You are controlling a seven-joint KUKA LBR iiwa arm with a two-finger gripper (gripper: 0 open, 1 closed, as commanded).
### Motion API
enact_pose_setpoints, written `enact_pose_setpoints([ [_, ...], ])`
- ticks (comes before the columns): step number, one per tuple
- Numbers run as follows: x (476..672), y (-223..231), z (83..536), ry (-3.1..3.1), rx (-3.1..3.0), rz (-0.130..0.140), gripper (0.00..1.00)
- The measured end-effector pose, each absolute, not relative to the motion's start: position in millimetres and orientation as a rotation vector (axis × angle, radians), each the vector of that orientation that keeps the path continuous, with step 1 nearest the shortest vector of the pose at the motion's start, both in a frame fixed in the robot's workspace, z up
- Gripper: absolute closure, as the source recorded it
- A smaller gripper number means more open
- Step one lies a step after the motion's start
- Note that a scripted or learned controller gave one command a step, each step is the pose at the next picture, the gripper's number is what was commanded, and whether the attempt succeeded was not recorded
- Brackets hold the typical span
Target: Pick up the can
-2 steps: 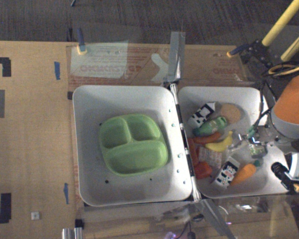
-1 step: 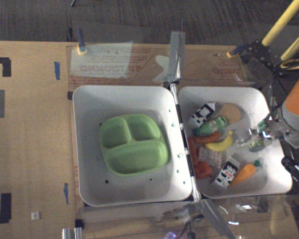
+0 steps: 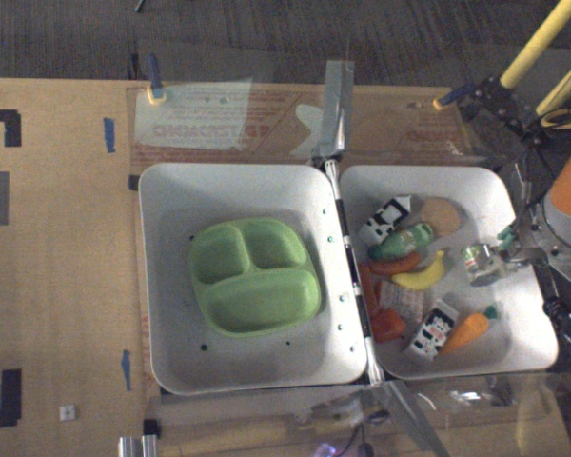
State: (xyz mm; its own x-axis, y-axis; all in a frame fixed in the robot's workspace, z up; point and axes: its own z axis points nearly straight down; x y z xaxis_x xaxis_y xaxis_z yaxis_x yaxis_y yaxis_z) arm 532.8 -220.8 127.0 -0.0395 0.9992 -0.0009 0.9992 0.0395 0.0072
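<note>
The can [image 3: 478, 263] is small and silver, and sits over the right part of the right bin [image 3: 523, 350], just right of a yellow banana [image 3: 421, 274]. My gripper [image 3: 493, 258] reaches in from the right edge, below the arm's orange band [image 3: 569, 193]. Its fingers [image 3: 510, 244] close around the can's right end, so the can sits between them. Whether the can rests on the bin floor or hangs just above it is unclear.
The right bin also holds a green bottle [image 3: 404, 242], two black-and-white cartons [image 3: 385, 217] [image 3: 432, 331], a carrot [image 3: 468, 329], a brown round item [image 3: 442, 215] and red pieces [image 3: 390, 265]. A green divided plate [image 3: 254, 276] lies in the left bin [image 3: 171, 208].
</note>
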Motion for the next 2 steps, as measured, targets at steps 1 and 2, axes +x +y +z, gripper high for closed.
enact_pose_setpoints([
  [1,557.6,-155.8,248.0,2.3,2.136,0.001,1.0],
  [2,558.5,-155.3,257.7,2.301,2.131,0.001,1.0],
])
